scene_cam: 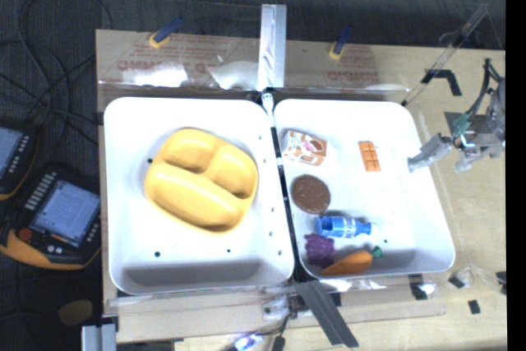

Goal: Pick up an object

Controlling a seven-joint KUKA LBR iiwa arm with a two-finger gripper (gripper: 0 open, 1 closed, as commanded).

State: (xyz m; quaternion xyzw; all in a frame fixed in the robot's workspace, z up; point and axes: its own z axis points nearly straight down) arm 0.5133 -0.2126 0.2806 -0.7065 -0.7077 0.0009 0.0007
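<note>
The right bin (pixel 427 201) holds several small objects. A small printed carton (pixel 304 147) lies near the divider, with an orange waffle piece (pixel 370 156) to its right. A brown round cookie (pixel 311 194) sits in front of the carton. Farther forward are a blue bottle (pixel 343 226), purple grapes (pixel 319 247) and an orange carrot (pixel 352 261). My gripper (pixel 436 165) hangs at the right bin's right rim, open, with nothing between its fingers. It is apart from all the objects.
In the left bin (pixel 123 251), a large yellow bread-like object (pixel 201 177) takes up the middle. A handheld controller (pixel 49 214) and cables lie left of the bench. Clamps and a metal post (pixel 272 45) stand behind the bins.
</note>
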